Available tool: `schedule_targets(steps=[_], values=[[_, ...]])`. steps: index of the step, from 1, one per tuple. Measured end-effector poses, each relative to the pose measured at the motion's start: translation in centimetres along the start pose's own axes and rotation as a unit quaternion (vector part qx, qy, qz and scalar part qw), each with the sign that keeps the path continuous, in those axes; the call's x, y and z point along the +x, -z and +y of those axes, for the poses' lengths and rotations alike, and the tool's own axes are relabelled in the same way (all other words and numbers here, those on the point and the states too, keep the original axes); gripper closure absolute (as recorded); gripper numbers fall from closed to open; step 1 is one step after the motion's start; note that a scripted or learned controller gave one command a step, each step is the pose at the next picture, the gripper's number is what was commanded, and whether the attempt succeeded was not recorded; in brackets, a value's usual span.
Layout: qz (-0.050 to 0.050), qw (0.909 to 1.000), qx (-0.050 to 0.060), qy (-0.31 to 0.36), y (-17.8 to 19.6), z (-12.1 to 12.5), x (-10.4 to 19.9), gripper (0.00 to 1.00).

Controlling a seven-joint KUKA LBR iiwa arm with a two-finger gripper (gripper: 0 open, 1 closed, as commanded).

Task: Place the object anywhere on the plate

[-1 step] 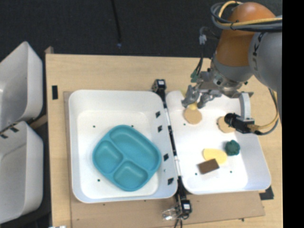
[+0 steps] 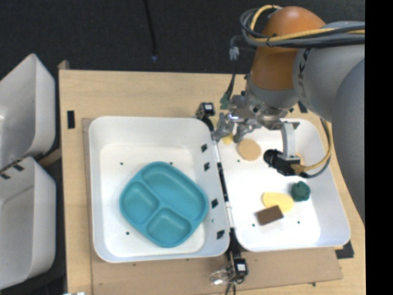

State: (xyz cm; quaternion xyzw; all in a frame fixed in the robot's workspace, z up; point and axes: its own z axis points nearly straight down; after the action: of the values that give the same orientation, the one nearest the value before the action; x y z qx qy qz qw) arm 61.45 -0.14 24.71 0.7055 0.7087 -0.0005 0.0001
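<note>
Arm over right bin (image 2: 331, 226); gripper (image 2: 236, 128) near its upper-left corner, finger state cannot be told. Tan disc (image 2: 249, 149) just beside gripper, unheld. Blue plate (image 2: 163, 203) in left bin (image 2: 101, 165). Risk: grasp slips, disc dropped at divider.

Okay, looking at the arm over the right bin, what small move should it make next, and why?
Probably lower the gripper onto the tan round piece just below it. The blue plate sits in the left bin with nothing on it, so nothing has been placed yet.
</note>
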Motion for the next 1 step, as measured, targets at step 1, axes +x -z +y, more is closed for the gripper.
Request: schedule_targets(steps=[1], values=[[0.001, 1.0000, -0.001, 0.001, 0.87, 0.14, 5.52, 1.00]])
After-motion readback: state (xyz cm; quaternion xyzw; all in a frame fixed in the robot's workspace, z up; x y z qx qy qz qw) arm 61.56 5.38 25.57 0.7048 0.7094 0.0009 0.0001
